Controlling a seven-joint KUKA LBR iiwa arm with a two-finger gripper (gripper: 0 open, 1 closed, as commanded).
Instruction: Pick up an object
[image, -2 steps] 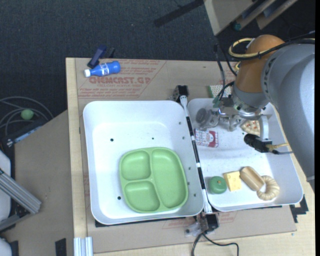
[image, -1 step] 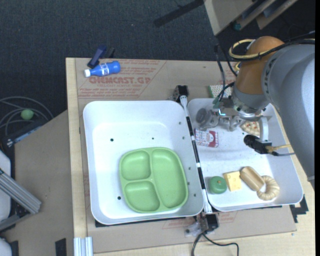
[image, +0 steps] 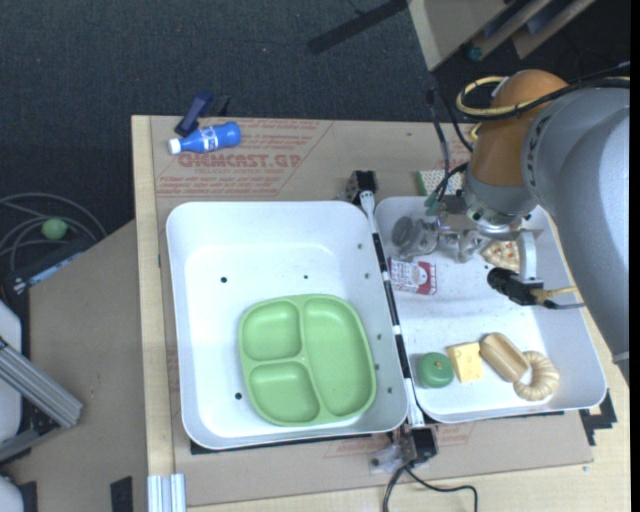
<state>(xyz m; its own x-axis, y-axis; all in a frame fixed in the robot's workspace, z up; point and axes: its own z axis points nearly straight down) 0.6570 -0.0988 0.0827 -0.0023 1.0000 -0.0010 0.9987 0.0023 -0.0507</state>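
We see the arm (image: 560, 150) reaching in from the right, its gripper (image: 450, 240) low over the far end of the right bin (image: 580, 385), just beside a red-and-white packet (image: 413, 277); we cannot tell how the gripper is set or whether it has anything. Near the front wall of this bin lie a green round piece (image: 434, 369), a yellow block (image: 464, 362), a tan roll (image: 501, 357) and a ring-shaped pastry (image: 536, 377), close together. The left bin (image: 200, 240) holds a green divided plate (image: 304, 357), and a blue-and-white bottle (image: 205, 137) lies on the bench beyond it.
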